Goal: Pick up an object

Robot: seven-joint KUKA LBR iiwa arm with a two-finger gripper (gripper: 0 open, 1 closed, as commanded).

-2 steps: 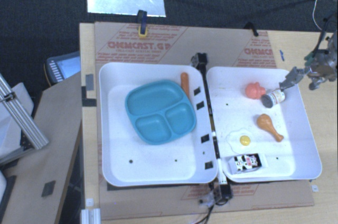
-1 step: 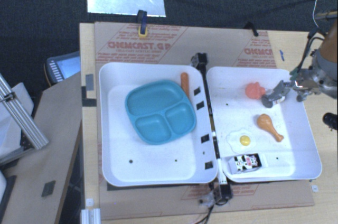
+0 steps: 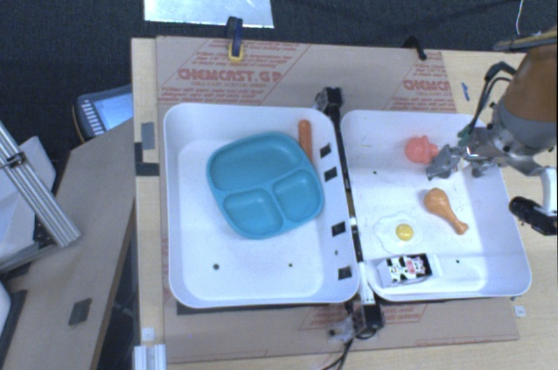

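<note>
1. We are viewing the pincer (image 3: 442, 164) hanging over the right bin (image 3: 506, 272), just right of a pink toy (image 3: 420, 149) and above a chicken drumstick toy (image 3: 445, 210); we cannot tell whether it is open or closed, and nothing is showing in its grasp.
2. We are noting the left bin (image 3: 196, 272), carrying a blue divided plate (image 3: 264, 195) with an orange carrot-like piece (image 3: 305, 139) at its upper edge.
3. We are finding the remaining candidates lying loose in the right bin: a fried egg toy (image 3: 399, 229) and a small black-and-white card (image 3: 406, 268).
4. We are judging the task as barely begun: no object is lifted, so approach, grasp and lift are all remaining.
</note>
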